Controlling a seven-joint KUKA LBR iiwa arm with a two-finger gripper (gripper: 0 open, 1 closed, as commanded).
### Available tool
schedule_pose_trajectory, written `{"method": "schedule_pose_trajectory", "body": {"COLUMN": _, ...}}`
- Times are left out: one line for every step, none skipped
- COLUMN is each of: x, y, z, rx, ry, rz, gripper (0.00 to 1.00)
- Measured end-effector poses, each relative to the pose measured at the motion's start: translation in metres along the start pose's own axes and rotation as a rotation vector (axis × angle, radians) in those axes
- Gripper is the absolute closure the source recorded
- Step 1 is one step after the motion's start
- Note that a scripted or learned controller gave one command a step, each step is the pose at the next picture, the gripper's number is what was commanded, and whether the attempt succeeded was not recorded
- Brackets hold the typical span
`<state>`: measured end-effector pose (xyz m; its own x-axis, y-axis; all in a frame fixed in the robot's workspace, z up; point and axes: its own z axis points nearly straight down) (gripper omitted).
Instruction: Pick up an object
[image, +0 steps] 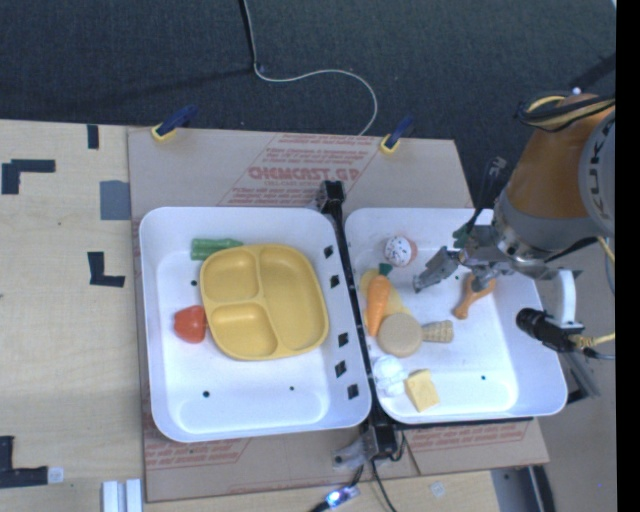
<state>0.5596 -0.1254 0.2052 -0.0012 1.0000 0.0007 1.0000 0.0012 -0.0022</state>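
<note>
right bin (500, 395) is the landmark. at its near edge: a yellow cheese-like wedge (421, 389), with a small white lump (388, 372) just beside it toward the divider. further in, a round tan biscuit-like disc (399, 335) touching a small waffle cone piece (437, 332). an orange carrot (378, 303) lies along the divider side, its tip touching the disc. toward the bin's far edge, a small round white and red item (399, 250), apart from the carrot. the gripper (436, 272) hangs over the bin's middle, fingers spread, nothing between them. an orange stick-shaped piece (473, 296) lies just beside it on the arm's side, not grasped. beyond the divider, the left bin (240, 415) bears a yellow sectioned plate (265, 300), a red tomato (190, 323) touching the plate's outer edge, and a green piece (216, 246) at the plate's far corner.
</note>
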Motion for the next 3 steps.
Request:
{"method": "schedule_pose_trajectory", "body": {"x": 0.066, "y": -0.056, "z": 0.023, "rx": 0.007, "ry": 0.003, "rz": -0.004, "gripper": 0.0}}
{"method": "schedule_pose_trajectory", "body": {"x": 0.032, "y": -0.061, "z": -0.096, "rx": -0.012, "ry": -0.003, "rz": 0.002, "gripper": 0.0}}
{"method": "schedule_pose_trajectory", "body": {"x": 0.12, "y": -0.077, "z": -0.057, "rx": 0.004, "ry": 0.001, "rz": -0.008, "gripper": 0.0}}
